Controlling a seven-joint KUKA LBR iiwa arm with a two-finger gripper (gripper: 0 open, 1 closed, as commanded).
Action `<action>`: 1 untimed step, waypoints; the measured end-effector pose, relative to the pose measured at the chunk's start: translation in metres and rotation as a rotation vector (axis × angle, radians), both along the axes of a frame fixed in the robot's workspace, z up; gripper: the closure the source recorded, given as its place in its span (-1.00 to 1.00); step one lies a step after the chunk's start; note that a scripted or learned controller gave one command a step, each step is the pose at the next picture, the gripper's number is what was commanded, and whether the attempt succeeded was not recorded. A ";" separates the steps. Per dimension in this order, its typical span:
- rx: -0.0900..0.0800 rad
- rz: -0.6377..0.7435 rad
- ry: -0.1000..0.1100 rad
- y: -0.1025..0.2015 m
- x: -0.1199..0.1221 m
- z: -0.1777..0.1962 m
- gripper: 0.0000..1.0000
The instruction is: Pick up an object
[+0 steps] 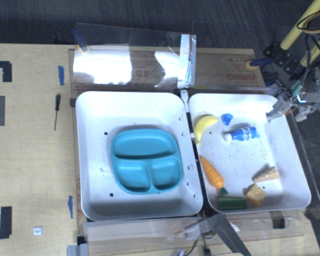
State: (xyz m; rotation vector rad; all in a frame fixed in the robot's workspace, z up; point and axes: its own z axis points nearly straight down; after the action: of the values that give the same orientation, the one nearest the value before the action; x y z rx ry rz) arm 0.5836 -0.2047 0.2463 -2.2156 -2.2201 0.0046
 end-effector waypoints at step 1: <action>0.000 -0.197 0.004 0.052 0.020 -0.040 -1.00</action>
State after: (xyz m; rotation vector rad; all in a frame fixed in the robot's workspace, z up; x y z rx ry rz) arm 0.6038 -0.1531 0.2063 -2.4204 -1.9896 0.0080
